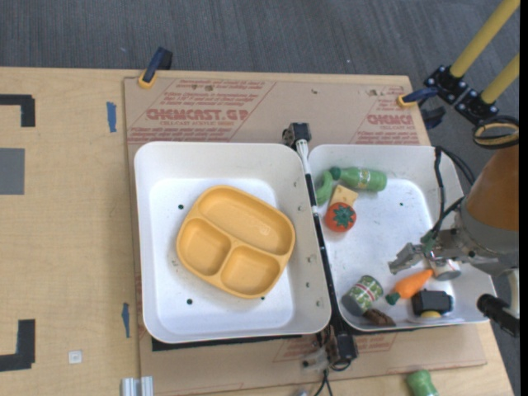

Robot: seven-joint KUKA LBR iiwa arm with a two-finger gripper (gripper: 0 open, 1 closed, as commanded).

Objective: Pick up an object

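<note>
Camera view, one entry. Writing: red print "CHEMCAST GP" on the cardboard sheet (247,97) under both bins, repeated in part at its right end. The label on the small can (364,292) is too small to read. Gripper (404,260): over the right white bin (388,221), pointing toward the picture's left. Whether it is spread or pressed together cannot be told, and nothing is seen pinched in it. Candidate items, placed from the gripper:
- Orange carrot (412,284), just beside it on the near side; contact cannot be judged.
- The can, near, down and to the left.
- Brown piece (381,318), beyond the can at the bin's near rim.
- Red tomato (340,216), apart, up and to the left.
- Yellow wedge (343,196), touching or just beside the tomato.
- Green bottle (360,179), lying flat at the far wall.

Left white bin (157,221), well apart from the gripper: one yellow three-compartment plate (236,241), lying flat. Surface: pale wooden bench (66,262) with black tape corners and blue tape marks, and a green item (421,380) lying outside the bins at the near edge. Blue clamps (155,64) hold the sheet's far corners. Room: grey carpet (247,15) beyond the bench, with yellow poles (493,23) at the upper right.
</note>
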